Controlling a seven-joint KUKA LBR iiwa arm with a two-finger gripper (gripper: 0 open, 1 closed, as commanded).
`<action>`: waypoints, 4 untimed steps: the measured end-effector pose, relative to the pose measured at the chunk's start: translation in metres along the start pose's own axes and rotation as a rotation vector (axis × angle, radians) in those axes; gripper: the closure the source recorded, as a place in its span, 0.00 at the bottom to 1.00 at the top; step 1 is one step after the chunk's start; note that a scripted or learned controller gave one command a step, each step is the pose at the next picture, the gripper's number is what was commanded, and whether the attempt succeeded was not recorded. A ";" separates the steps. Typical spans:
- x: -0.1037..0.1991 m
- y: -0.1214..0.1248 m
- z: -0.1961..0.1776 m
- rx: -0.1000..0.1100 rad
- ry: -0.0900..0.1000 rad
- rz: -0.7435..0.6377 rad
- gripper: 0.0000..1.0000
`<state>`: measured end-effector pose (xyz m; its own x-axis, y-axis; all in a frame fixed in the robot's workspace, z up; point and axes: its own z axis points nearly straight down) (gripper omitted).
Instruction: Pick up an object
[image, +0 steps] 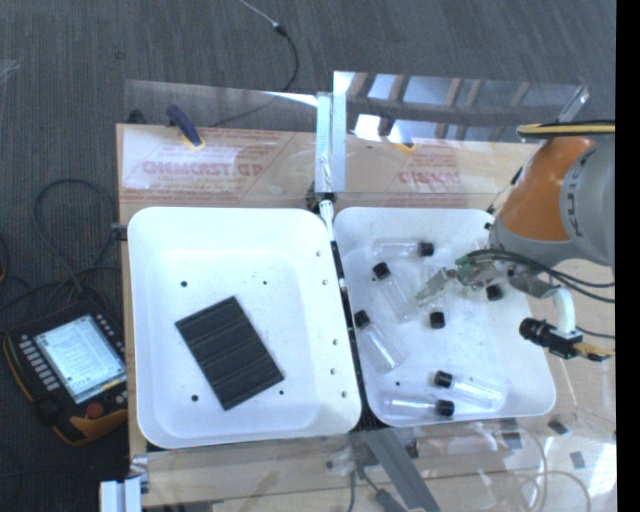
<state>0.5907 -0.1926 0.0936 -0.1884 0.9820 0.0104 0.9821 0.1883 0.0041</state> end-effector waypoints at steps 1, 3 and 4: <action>0.013 -0.038 0.002 -0.011 -0.019 0.032 0.00; 0.058 -0.051 0.003 -0.012 -0.021 -0.139 0.00; 0.015 0.044 0.004 -0.007 -0.018 -0.302 0.00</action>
